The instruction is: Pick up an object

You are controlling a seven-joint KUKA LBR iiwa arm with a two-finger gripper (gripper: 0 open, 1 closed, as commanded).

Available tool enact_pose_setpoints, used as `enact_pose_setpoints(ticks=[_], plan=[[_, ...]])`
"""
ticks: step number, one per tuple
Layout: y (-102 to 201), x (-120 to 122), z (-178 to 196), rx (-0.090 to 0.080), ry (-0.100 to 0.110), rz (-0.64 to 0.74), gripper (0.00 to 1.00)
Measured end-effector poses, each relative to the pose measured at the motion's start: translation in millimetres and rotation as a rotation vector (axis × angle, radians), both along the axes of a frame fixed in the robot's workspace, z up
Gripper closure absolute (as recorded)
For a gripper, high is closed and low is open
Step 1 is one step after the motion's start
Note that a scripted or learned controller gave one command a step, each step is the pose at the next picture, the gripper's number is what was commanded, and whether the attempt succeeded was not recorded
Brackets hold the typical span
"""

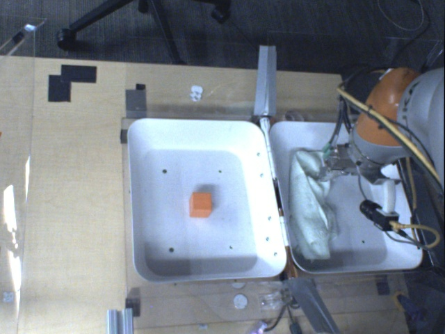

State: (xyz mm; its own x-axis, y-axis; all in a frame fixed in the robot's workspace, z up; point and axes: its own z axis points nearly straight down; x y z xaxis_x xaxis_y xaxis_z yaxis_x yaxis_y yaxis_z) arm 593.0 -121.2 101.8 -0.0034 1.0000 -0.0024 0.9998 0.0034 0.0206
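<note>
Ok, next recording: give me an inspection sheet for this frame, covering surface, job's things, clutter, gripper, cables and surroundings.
Surface: light wooden bench bearing two white bins side by side; black tape marks near its far left corner.
Job's things: orange cube lying alone near the middle of the left bin; pale crumpled cloth along the left side of the right bin.
Clutter: small white scrap on the bench beyond the left bin.
Gripper: gripper low over the right bin at the cloth's upper end; grasp cannot be told.
Cables: yellow and black cables looping along the arm.
Surroundings: dark carpet, office chair base beyond the bench.
</note>
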Motion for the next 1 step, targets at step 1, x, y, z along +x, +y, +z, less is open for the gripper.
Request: enact_pose_setpoints(ticks=[1], plan=[[61.1,48.6,83.8,0.003,0.016,-0.129,1.00]])
